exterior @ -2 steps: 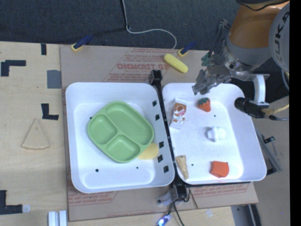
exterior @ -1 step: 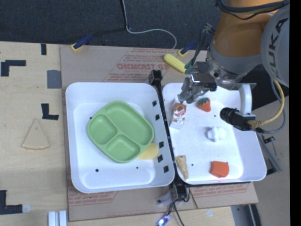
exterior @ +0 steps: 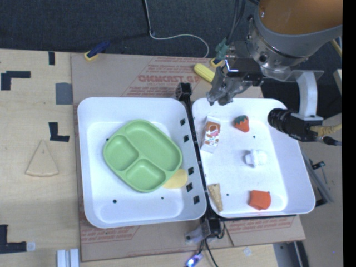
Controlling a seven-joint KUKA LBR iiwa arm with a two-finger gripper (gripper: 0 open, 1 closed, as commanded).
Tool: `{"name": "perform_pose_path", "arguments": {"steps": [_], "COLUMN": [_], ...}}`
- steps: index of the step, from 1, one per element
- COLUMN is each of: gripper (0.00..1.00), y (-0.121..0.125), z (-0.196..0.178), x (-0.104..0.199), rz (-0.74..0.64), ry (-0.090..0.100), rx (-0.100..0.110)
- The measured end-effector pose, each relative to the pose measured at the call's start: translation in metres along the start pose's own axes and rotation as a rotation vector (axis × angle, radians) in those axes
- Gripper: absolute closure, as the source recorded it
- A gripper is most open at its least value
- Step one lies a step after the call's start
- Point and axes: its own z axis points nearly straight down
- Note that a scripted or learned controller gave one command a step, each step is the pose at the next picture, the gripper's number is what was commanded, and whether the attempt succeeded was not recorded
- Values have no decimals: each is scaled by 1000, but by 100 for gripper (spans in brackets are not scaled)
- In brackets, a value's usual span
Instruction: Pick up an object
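— Brown cardboard is laid over the wooden surface point(exterior: 33, 143); dark carpet is seen beyond.

— And the tool point(exterior: 221, 95)?

— It is hung above the right bin's point(exterior: 289, 166) far rim, its state unclear. A strawberry point(exterior: 241, 123) is seen just beside it.

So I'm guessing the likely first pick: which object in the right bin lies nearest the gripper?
The small printed carton, just below the gripper by the bin's left wall. The strawberry lies slightly farther right; the others lie lower.
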Motion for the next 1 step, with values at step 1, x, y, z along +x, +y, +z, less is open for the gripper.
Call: {"name": "perform_pose_path", "arguments": {"steps": [1], "gripper": [100], "y": [-16], "z": [42], "x": [60], "rz": [3], "ry": [-1], "rx": [7]}}
